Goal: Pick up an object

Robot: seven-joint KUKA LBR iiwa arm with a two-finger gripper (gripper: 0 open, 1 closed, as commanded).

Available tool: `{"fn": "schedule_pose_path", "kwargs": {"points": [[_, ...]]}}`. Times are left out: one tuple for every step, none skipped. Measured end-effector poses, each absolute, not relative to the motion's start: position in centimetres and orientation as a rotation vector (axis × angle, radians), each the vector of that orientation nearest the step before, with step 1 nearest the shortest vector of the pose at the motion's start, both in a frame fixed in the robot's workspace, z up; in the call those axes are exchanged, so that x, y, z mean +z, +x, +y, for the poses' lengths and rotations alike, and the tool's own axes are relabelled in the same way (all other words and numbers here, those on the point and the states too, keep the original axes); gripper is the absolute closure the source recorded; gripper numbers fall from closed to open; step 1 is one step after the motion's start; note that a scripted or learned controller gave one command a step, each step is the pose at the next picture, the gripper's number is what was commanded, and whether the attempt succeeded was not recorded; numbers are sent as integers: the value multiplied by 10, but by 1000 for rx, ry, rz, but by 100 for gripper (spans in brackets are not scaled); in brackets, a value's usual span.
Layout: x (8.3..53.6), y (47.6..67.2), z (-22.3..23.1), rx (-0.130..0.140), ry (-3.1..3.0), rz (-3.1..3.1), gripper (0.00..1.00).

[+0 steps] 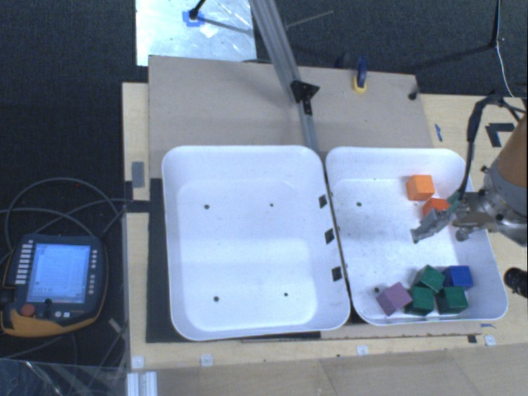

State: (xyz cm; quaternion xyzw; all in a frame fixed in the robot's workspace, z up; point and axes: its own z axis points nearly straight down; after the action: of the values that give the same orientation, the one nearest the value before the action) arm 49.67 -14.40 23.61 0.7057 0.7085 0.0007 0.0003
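Observation:
In the right bin point(363, 221), an orange cube point(420, 186) lies near the far right corner. A second orange block point(436, 206) sits just in front of it. My gripper point(442, 231) hangs low over the bin's right side, right beside that second block, on its near side. Its two grey fingers point(424, 230) stand apart, open, with bare white floor between them. Along the bin's near edge lie a purple block point(393, 297), a blue block point(459, 276) and three green blocks point(428, 280).
The left bin point(247, 238) adjoins the right one across a shared rim with black clips point(329, 236). A slanted metal pole point(285, 52) crosses the back of the bench. On the floor at left lies a teach pendant point(54, 283).

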Motion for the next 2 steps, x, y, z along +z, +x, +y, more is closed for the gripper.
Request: {"fn": "schedule_pose_path", "kwargs": {"points": [[236, 497, -144, 3, 2217, 2224, 0], [194, 492, -145, -2, 2221, 2225, 0]]}}
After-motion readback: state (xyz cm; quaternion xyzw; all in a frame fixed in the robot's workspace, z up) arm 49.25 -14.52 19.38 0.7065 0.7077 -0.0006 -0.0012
